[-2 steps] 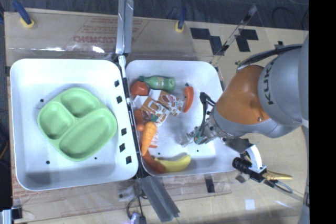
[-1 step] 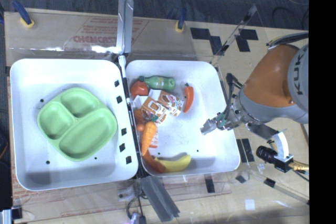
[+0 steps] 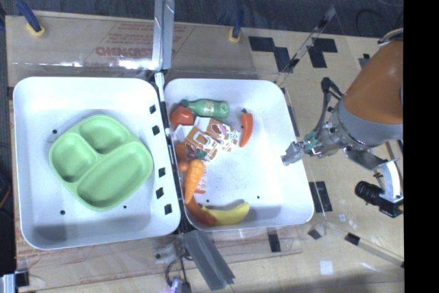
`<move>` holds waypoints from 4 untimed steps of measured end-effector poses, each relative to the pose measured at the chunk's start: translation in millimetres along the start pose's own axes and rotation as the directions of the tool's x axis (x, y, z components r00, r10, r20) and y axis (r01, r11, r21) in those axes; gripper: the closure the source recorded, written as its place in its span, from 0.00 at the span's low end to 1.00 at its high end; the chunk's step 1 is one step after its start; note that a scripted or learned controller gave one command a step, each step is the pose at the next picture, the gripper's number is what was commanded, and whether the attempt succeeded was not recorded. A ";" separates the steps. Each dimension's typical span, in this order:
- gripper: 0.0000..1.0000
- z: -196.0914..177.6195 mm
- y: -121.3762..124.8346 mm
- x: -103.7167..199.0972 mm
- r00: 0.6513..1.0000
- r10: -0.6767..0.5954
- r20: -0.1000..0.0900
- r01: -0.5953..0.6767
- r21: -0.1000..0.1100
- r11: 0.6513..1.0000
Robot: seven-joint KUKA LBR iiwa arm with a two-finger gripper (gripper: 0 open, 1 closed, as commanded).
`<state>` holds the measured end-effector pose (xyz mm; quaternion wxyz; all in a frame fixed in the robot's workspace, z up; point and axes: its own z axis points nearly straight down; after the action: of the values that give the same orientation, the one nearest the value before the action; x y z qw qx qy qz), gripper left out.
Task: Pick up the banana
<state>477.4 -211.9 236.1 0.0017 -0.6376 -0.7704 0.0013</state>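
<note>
Camera view: curved yellow banana (image 3: 230, 213).

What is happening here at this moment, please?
A robot arm reaches in from the right, with its gripper at the right rim of the right bin and nothing seen between its fingers. The banana lies untouched at the near edge of that bin, beside a carrot. The left bin holds a green divided plate.
</note>
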 end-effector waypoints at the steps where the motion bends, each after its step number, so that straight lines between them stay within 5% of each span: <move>1: 0.00 0.1 0.1 0.2 1.000 0.000 0.000 0.000 0.000 1.000; 2: 0.00 145.2 17.9 96.2 0.911 0.413 0.001 -0.413 -0.001 0.911; 3: 0.00 147.1 7.1 33.6 0.897 0.442 -0.002 -0.442 0.001 0.897; 4: 0.00 148.2 15.0 84.4 0.991 0.134 -0.002 -0.134 0.003 0.991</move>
<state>475.8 -126.2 87.9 0.0034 -0.6880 -0.7257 0.0016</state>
